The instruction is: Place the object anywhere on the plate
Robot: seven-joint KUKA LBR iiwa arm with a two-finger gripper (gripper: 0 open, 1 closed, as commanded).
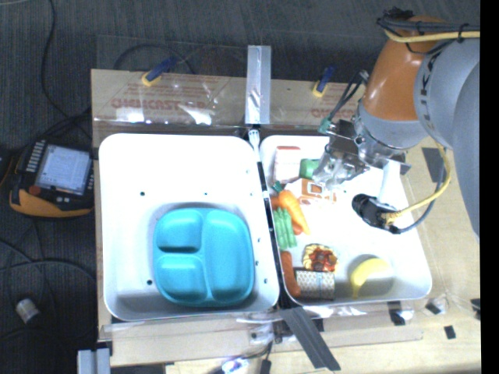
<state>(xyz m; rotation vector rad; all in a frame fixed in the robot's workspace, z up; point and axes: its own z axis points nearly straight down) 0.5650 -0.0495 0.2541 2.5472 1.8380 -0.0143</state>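
Taking the plate (205,255) as the landmark, it is lying low in the left bin (125,170), blue and bare. Just right of it, over the divider in the right bin (413,232), food toys are lying: a lemon (369,271) and a pizza piece (320,257) nearest, then a carrot (291,209) and a green pod (282,227), and a white carton (287,162) furthest back. Up and right of the plate, the gripper (334,170) is hanging over that bin's far half beside a green piece (309,166); can't tell its grip state.
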